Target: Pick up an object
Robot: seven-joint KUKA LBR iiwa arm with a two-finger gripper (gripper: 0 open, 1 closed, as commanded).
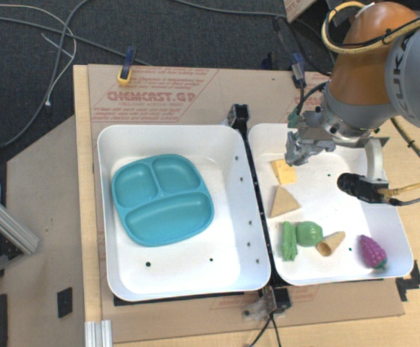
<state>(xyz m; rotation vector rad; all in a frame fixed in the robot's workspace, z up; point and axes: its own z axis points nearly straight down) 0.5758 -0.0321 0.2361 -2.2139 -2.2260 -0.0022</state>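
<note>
My gripper (295,156) hangs low over the back left of the right bin (394,226), just above a yellow cheese wedge (284,173). A tan triangular wedge (283,202) lies a little nearer the front. Along the bin's front lie a green toy vegetable (298,236), a tan cone (331,243) and a purple grape bunch (372,251). Nothing shows between the fingers.
The left bin (116,147) holds a teal divided plate (163,199). A black clamp (238,114) sits on the rim between the bins. A black cylinder (359,186) with a cable juts over the right bin's right side. Cardboard surrounds both bins.
</note>
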